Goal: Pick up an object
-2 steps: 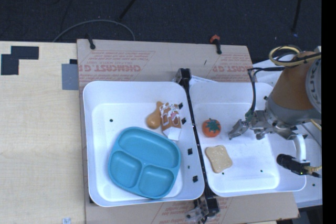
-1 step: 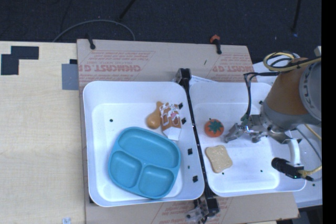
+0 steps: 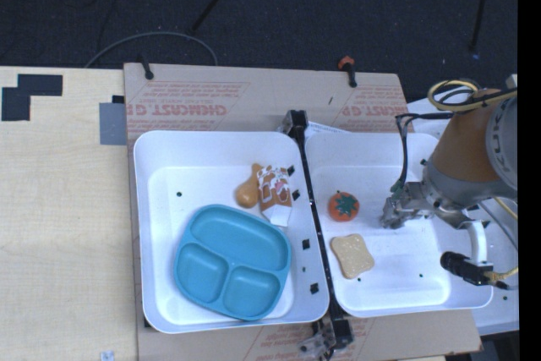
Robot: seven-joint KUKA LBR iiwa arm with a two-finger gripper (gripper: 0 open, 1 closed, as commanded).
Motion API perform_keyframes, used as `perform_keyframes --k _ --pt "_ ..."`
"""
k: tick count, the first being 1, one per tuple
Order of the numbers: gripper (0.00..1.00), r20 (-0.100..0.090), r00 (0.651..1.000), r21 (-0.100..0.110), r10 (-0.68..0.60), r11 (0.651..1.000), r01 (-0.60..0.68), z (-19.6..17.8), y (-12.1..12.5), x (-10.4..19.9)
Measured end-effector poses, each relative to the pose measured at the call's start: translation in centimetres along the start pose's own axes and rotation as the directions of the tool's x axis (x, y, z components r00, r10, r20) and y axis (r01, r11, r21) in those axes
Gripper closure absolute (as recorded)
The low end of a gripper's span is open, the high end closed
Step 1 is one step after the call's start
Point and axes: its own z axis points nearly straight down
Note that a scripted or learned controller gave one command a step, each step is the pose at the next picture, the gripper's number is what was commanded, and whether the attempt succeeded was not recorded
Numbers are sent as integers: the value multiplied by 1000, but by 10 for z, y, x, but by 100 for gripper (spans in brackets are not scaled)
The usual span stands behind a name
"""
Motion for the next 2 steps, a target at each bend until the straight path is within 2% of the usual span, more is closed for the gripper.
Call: perform_keyframes --k 2 --pt "100 3 1000 -8 -8 1000 8 -126 3 -1"
